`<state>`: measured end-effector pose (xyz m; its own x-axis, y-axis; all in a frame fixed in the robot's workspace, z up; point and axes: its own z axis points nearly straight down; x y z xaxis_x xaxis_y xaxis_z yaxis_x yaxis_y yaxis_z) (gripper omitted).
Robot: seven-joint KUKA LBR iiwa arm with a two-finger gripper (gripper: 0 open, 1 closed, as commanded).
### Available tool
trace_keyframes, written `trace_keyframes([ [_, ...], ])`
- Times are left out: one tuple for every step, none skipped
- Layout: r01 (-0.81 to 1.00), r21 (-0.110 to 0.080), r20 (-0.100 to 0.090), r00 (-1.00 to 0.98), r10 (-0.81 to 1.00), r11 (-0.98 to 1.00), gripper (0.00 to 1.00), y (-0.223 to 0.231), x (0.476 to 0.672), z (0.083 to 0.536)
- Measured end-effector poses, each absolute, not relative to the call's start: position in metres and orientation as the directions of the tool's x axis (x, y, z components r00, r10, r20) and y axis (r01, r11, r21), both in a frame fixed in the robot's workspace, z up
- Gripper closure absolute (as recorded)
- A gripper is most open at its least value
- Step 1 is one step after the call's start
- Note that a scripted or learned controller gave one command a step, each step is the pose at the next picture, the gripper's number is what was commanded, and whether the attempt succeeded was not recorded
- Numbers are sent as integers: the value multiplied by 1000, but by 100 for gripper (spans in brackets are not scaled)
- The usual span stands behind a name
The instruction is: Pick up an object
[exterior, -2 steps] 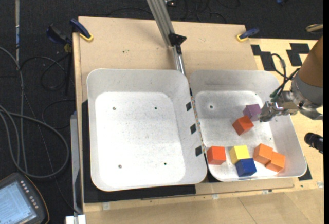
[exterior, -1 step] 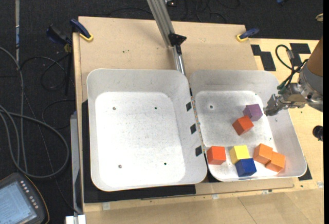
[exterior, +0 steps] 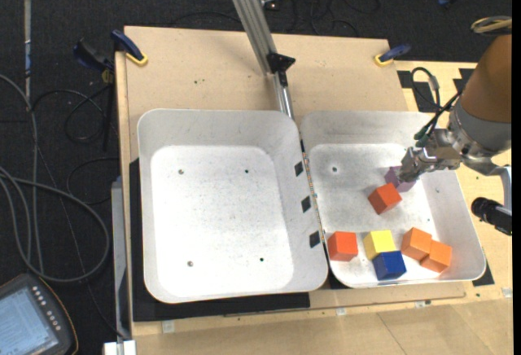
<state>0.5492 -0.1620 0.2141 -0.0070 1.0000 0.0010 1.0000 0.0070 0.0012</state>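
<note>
Two shallow white bins sit side by side on the wooden bench; the right bin [exterior: 456,207] carries all the blocks. The gripper [exterior: 409,168] hangs low over that bin's middle, and whether it is open or closed cannot be told from this slant. Just below and slightly left of its tip lies the orange block [exterior: 385,198], tilted, close beside it and apart from the other blocks clustered farther down along the near wall. A small purple piece [exterior: 394,177] sits right at the tip.
</note>
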Motion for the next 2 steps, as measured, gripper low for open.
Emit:
trace_keyframes([
  [1000, 0, 2, -8, 1000, 8, 100, -111, 550, 208],
  [1000, -1, 2, -8, 1000, 8, 100, -61, 550, 205],
])
